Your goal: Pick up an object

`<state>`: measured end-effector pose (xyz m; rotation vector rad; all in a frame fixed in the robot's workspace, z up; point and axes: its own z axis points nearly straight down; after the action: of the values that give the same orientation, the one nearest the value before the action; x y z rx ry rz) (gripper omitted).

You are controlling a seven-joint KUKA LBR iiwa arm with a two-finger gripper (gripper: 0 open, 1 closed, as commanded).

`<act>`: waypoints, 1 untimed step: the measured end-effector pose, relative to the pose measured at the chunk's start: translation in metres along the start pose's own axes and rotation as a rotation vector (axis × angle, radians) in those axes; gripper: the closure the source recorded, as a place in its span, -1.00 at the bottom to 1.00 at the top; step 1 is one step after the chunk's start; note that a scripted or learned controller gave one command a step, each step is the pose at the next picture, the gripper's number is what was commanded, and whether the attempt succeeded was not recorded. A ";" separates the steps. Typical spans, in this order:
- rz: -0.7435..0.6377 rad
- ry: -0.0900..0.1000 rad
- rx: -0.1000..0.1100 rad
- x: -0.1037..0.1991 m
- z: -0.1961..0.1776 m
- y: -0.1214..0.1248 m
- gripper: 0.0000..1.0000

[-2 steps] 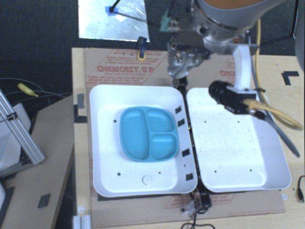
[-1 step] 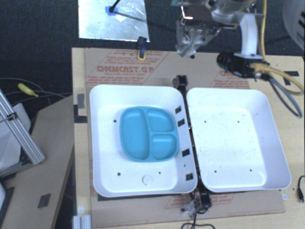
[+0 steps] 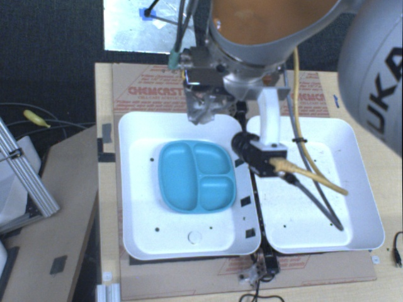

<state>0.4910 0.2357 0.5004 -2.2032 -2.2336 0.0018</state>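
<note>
Lying flat in the left bin [image 3: 135, 168], a light blue divided plate [image 3: 196, 175] fills much of that bin's floor; it is a rounded rectangle with a raised rim and three compartments, one large along its left side and two smaller ones stacked on its right. Its surface is smooth and plain, and it sits a little toward the bin's right wall and slightly turned against the bin's edges. Bare white floor shows on the plate's left and in front of it, toward the near rim, while the strip between the plate and the wall shared with the right bin [image 3: 352, 187] is narrow. The gripper [image 3: 203, 110] hangs over the far rim of the left bin, just beyond the plate's far edge and not touching it; whether its jaws are spread or closed cannot be told from this slant, and nothing is seen between them. A white and black camera mount [image 3: 267, 145] with a tan hose [image 3: 312, 176] and dark cables [image 3: 318, 203] hangs over the divide and trails across the right bin's floor. The arm [image 3: 277, 17], with its orange band, crowds the upper part of the view above both bins' far rims. Both bins rest on a cardboard sheet [image 3: 148, 80] covering the bench.
</note>
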 end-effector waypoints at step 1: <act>0.021 -0.005 -0.003 -0.086 0.043 0.032 1.00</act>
<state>0.5244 0.1498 0.4571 -2.2307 -2.2136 0.0042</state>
